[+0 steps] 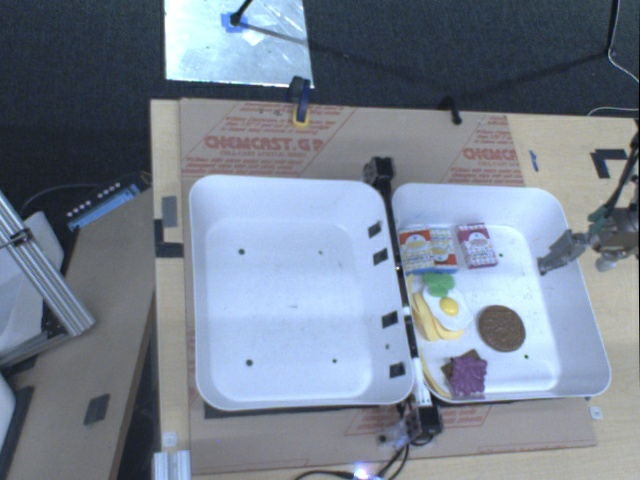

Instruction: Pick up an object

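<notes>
The right bin holds several toy items. An orange-and-white carton and a red box lie side by side near its back left. Below them are a green piece, a fried egg and a yellow banana along the left wall. A brown round cookie lies in the middle, and a purple piece sits at the front. My gripper hangs over the bin's right edge, well right of the red box and apart from every item.
The left bin stands beside the right one, joined by a black clamp strip. A shiny metal sheet lies beyond the bench. A metal frame stands at the left. Cables cross the dark floor at the top.
</notes>
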`<action>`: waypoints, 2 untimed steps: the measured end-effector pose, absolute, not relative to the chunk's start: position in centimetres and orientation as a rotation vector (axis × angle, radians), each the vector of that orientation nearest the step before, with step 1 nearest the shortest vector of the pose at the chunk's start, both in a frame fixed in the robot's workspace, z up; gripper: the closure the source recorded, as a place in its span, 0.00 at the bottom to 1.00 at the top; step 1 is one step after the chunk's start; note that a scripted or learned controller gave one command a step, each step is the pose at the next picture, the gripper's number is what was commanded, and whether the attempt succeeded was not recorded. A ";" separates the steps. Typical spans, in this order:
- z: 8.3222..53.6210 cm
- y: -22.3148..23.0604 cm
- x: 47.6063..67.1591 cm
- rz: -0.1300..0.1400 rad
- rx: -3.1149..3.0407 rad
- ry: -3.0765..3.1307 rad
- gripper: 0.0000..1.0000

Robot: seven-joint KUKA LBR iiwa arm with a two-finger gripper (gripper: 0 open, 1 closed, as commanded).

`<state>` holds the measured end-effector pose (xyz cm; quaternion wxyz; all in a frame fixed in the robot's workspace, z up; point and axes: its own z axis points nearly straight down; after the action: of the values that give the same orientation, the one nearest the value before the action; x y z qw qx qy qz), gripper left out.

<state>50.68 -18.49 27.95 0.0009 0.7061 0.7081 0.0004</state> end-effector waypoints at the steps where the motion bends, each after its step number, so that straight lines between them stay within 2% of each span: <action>1: 14.9 -15.9 55.2 -0.005 2.219 2.235 0.00; 2: 9.4 -12.8 58.2 0.001 2.220 2.221 0.00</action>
<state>58.24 -12.75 9.38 0.0007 0.7069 0.7073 0.0003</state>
